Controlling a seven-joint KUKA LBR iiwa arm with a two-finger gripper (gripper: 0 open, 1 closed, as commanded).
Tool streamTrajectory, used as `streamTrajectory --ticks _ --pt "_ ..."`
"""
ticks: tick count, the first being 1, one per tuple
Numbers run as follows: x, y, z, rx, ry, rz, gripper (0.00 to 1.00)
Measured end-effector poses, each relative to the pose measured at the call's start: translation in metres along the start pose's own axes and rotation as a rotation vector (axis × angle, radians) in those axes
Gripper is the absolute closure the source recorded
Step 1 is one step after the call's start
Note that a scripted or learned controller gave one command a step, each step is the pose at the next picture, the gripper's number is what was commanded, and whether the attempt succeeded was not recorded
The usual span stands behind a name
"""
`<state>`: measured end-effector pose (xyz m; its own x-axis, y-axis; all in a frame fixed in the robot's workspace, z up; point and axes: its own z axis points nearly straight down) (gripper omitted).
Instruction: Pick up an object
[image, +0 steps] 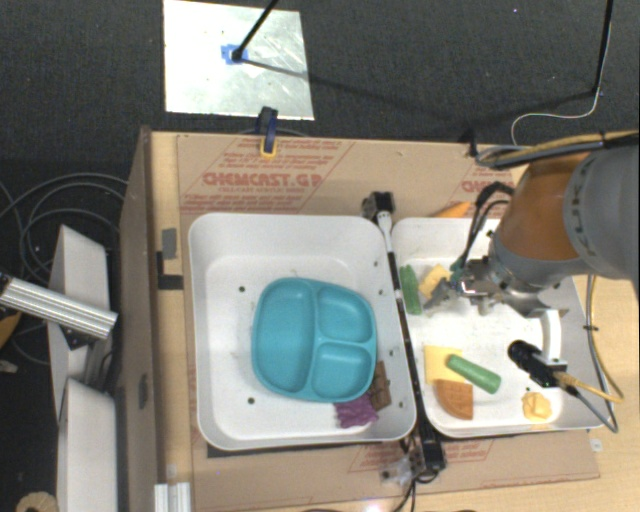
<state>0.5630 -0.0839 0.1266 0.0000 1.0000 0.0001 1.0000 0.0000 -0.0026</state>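
My gripper hangs low in the upper half of the right bin, reaching in from the right. Just to its left lies a small pale yellow piece, touching or nearly touching the gripper tip. A green stick lies along the bin's left wall beside that. Nearer the front lie a yellow wedge, a green cylinder across it, an orange-brown piece and a small yellow lump. I cannot see anything between the fingers.
The left bin holds a blue divided plate, with a purple piece and a brown piece at its front right. An orange thing lies past the right bin's far rim. The arm covers that bin's right side.
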Motion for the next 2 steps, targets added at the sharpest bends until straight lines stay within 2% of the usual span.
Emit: streamTrajectory --ticks 1,2 --pt "-0.007 -0.079 0.044 0.001 0.002 0.002 0.00" --pt "-0.040 0.078 0.039 -0.020 -0.005 -0.007 0.00"
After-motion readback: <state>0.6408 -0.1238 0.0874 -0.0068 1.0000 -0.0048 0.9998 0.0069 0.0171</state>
